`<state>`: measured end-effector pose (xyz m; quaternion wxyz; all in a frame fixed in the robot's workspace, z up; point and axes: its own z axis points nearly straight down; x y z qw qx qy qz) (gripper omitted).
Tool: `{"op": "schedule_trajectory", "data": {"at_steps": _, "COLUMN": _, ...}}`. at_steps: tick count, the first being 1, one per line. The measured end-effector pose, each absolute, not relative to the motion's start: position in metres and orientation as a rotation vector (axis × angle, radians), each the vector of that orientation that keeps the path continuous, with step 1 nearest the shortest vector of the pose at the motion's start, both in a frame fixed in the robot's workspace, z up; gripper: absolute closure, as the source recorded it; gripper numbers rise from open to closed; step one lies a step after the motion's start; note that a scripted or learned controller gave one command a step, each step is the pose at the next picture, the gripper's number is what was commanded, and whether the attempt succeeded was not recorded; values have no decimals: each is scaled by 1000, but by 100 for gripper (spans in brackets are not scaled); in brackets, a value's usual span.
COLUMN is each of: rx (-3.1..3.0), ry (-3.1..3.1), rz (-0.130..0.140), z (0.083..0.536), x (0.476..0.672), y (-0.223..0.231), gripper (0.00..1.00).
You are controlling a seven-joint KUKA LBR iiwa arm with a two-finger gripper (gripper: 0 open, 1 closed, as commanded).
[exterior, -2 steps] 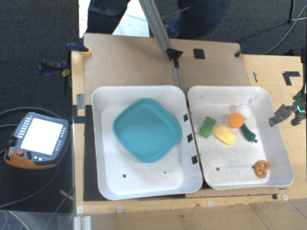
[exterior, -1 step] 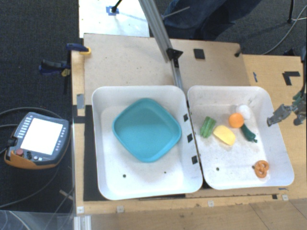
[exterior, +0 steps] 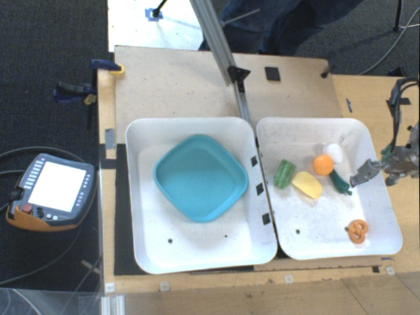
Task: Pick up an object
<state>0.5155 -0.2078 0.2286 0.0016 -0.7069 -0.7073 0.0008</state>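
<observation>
Gripper [exterior: 363,174] hovering at the right bin's [exterior: 380,231] far edge, with nothing between its fingers that you can see.

You are looking at a gripper whose state I cannot tell. A dark green object [exterior: 340,182] is lying just beside its tip, the orange ball [exterior: 322,165] and white ball [exterior: 334,153] crowding close behind it, the pretzel [exterior: 357,231] lying apart. Closing now, you are risking a nudge that rolls the balls away, or a pinch on two items.
</observation>
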Motion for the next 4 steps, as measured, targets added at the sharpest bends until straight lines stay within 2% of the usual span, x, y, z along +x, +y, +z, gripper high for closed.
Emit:
{"op": "schedule_trajectory", "data": {"at_steps": 2, "rx": -2220, "ry": -2219, "rz": 3, "z": 122, "x": 500, "y": -203, "gripper": 0}}
{"op": "schedule_trajectory", "data": {"at_steps": 3, "rx": -2222, "ry": -2223, "rz": -1, "z": 134, "x": 501, "y": -204, "gripper": 100}}
{"op": "schedule_trajectory", "data": {"at_steps": 4, "rx": -2223, "ry": -2224, "rz": -3, "z": 179, "x": 495, "y": -203, "gripper": 100}}
